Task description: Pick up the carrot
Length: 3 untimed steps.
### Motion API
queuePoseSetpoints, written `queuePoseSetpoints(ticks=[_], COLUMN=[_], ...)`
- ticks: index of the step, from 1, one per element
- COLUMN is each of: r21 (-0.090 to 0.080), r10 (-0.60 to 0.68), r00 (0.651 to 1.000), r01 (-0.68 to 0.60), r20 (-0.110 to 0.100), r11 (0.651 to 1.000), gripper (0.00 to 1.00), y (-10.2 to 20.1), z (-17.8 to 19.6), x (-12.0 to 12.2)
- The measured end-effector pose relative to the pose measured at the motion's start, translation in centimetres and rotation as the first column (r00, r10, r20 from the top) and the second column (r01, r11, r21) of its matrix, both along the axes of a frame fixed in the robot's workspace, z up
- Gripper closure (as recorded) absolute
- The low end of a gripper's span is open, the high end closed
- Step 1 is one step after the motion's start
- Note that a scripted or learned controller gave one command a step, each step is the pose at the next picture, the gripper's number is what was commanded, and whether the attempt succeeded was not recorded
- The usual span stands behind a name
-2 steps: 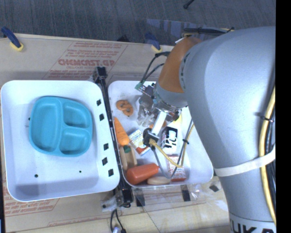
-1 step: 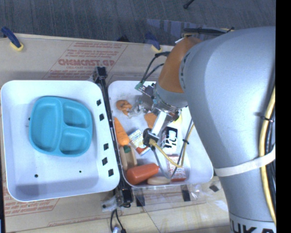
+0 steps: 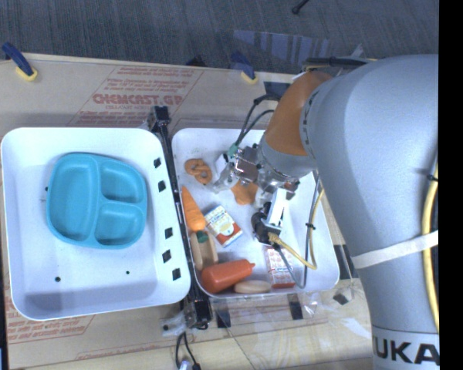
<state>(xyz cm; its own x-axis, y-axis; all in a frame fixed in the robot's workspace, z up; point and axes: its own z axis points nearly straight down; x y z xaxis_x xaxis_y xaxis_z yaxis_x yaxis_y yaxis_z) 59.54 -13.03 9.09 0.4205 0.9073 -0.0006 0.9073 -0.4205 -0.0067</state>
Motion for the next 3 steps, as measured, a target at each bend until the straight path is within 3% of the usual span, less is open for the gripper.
queuePoseSetpoints(ticks=[1, 2, 3], r21=[0.003, -0.003, -0.005], r10=[-0.073, -0.23, -0.386], r00=[0.997, 0.973, 0.922], r01=[0.073, 0.23, 0.386], r20=[0.009, -0.001, 0.003], r11=[0.997, 0.973, 0.922], gripper=[0.0, 0.0, 0.0], y=[12.7, 11.7, 10.3], z=[10.3, 9.9, 10.0], x=[-4.3, -10.1, -5.7])
